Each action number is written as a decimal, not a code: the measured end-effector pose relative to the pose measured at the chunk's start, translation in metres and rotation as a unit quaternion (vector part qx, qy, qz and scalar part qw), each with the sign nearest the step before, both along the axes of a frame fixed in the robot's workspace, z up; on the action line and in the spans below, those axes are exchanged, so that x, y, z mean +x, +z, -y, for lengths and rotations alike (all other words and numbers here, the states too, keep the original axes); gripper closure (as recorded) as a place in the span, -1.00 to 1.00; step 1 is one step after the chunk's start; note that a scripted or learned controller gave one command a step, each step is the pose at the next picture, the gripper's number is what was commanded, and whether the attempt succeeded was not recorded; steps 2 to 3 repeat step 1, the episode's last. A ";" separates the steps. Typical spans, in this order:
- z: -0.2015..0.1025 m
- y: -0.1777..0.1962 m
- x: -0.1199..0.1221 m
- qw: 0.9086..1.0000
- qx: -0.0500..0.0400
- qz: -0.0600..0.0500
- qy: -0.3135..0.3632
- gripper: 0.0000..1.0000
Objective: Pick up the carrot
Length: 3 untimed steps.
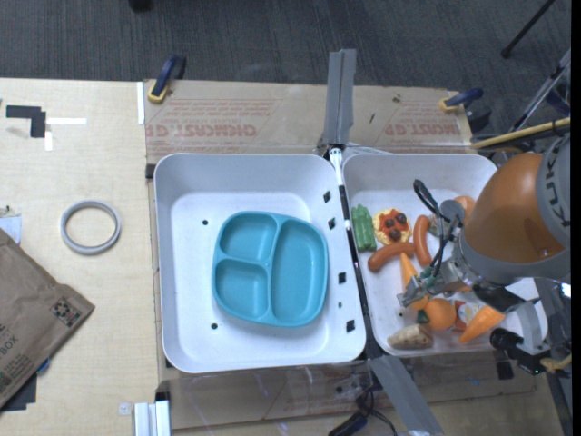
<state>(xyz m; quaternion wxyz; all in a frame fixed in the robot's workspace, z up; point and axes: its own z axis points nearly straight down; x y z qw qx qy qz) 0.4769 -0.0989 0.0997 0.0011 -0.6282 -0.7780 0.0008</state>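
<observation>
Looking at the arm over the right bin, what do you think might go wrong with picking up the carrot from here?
1. The carrot lies packed among sausages and other orange food, so the gripper might close on the wrong piece.
2. Neighbours touch it, so a grasp could drag or push them along.
3. The arm's orange band hides part of the right bin, so items under it are unclear.

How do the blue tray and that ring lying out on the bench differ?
The turquoise plastic divided tray is a rounded rectangle with three compartments; the pale grey ring is a small open circle. The tray sits inside the left white bin; the ring rests on the bare wooden bench. Both lie flat.
</observation>
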 end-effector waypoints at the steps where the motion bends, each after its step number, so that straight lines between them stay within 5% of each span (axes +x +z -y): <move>1: -0.070 0.101 0.070 0.995 -0.001 0.000 -0.102 1.00; 3: -0.070 0.101 0.070 0.995 -0.001 0.000 -0.102 1.00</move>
